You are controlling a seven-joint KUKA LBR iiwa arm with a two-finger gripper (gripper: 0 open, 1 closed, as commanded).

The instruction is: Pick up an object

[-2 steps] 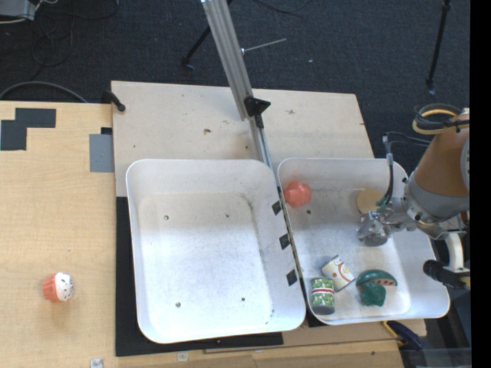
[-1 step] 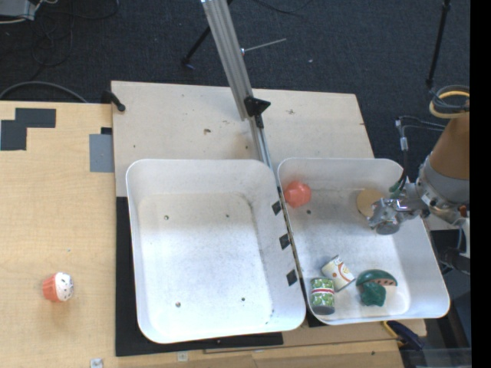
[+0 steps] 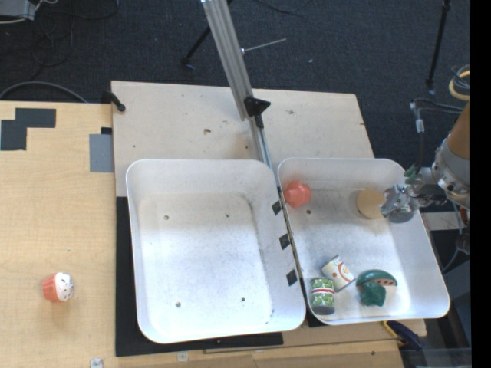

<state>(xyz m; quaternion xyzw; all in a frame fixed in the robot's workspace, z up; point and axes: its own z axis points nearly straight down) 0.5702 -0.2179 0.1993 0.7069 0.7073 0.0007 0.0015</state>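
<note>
Two shallow white plastic bins sit side by side on the bench. The left bin (image 3: 153, 198) has only a few dark specks on its floor. The right bin (image 3: 430, 282) holds several small things. A round red-orange ball (image 3: 297, 194) lies near its upper left corner, just beside the dividing rim. A flat tan disc (image 3: 369, 203) lies toward the upper right. Along the lower edge, a small green-and-white cylinder (image 3: 323, 295) stands next to a tilted white cup with red and yellow marks (image 3: 337, 271), and a dark green rounded object (image 3: 374, 287) rests to their right.

The grey arm enters from the right, and its two-finger gripper (image 3: 398, 205) hangs over the right bin's upper right part, just beside the tan disc. Nothing can be seen between its fingers; whether they are spread or closed cannot be told from this view.

A slanted grey metal rail (image 3: 232, 60) rises behind the bins. On the light wooden table at the left lies a small red-and-white round toy (image 3: 58, 287), well apart from both bins
</note>
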